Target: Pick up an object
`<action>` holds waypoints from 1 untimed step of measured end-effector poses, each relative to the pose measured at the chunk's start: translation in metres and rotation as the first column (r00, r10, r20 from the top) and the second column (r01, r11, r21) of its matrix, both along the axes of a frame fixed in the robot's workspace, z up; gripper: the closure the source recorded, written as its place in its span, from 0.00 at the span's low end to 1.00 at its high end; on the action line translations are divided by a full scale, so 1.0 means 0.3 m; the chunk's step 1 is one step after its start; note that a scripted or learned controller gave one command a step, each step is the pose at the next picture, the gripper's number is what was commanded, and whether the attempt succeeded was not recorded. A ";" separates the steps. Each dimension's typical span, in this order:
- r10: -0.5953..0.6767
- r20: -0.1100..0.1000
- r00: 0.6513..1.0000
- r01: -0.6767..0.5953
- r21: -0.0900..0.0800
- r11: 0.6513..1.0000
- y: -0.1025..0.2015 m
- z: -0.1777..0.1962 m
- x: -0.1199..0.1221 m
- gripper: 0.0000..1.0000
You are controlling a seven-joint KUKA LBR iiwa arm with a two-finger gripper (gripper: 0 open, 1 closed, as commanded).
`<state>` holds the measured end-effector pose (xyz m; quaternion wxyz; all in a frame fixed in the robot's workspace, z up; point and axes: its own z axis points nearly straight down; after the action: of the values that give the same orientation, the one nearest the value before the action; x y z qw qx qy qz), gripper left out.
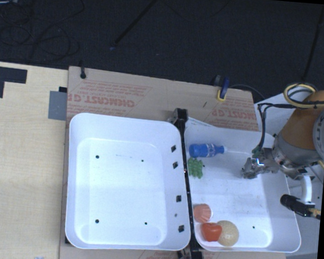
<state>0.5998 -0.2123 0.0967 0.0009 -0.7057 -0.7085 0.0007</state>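
The right bin (281, 244) holds several objects. A blue bottle (206, 151) lies on its side near the far left corner, with a small green object (195, 168) just in front of it. At the near left corner sit a pink-orange piece (202, 212), a red piece (211, 232) and a pale yellow ball (229, 233), bunched together. My gripper (253, 167) hangs over the right part of this bin, well right of the bottle and apart from every object. Nothing shows in its grasp.
The left bin (72, 146) stands beside the right one, with a black divider strip (181, 173) between them. Cardboard (125, 94) lies under both bins. The grey and orange arm (301, 136) comes in from the right.
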 end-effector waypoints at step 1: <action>-0.002 0.005 1.000 0.002 -0.001 1.000 -0.004 0.008 0.132 1.00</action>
<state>0.6393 -0.2134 0.0991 -0.0011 -0.7064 -0.7078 -0.0006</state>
